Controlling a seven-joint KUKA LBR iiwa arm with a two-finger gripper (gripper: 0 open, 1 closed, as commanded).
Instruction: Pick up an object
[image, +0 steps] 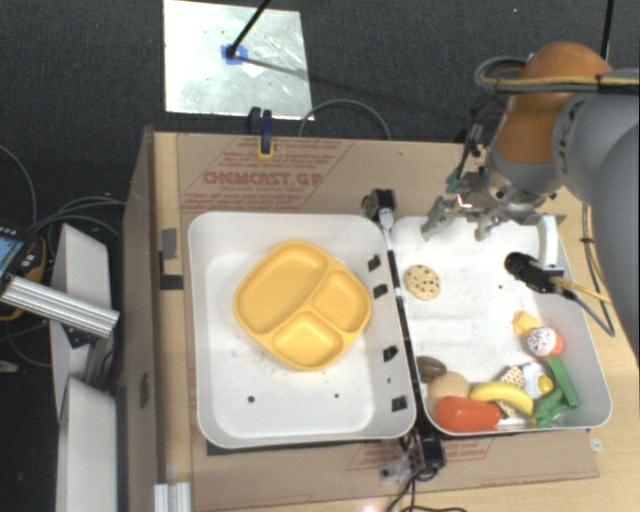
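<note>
Gripper (461, 221): hanging over the far end of the right bin (468, 322), its fingers standing spread apart and grasping nothing.
Arm: reaching in from the right, its orange band sitting above the wrist.
Cookie (423, 281): lying flat on the right bin's floor, near the gripper but not touching it, close to the wall shared with the left bin (228, 400).
Banana (502, 396): lying at the near end of the right bin, crowding against the other small items.
Red piece (467, 414): resting in the near corner, just beside the banana.
Green piece (556, 388): lying at a slant to the right of the banana.
Brown and beige pieces (443, 378): sitting together by the dividing wall, well apart from the gripper.
Yellow plate (303, 303): lying in the middle of the left bin, showing three compartments.
Surface (262, 177): carrying both bins side by side.
</note>
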